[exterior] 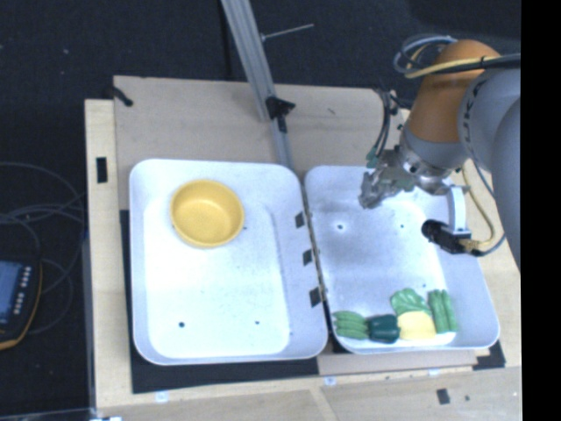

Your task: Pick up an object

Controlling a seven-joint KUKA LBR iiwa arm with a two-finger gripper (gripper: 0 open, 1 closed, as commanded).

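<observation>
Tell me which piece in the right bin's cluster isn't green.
The yellow piece, at the right bin's near edge. The green pieces flank it left, right and behind.

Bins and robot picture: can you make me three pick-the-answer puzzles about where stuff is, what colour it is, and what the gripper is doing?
1. Where is the bowl?
A. left bin
B. right bin
C. off the bench

2. What colour is the bowl?
A. red
B. yellow
C. blue

3. Where is the gripper?
A. touching the bowl
B. pressed into the toy pile
C. over the right bin's far end

Answers: 1 A, it sits in the left bin's far part. 2 B, it is plainly yellow. 3 C, the toys lie in the near corner, apart from it.
</observation>
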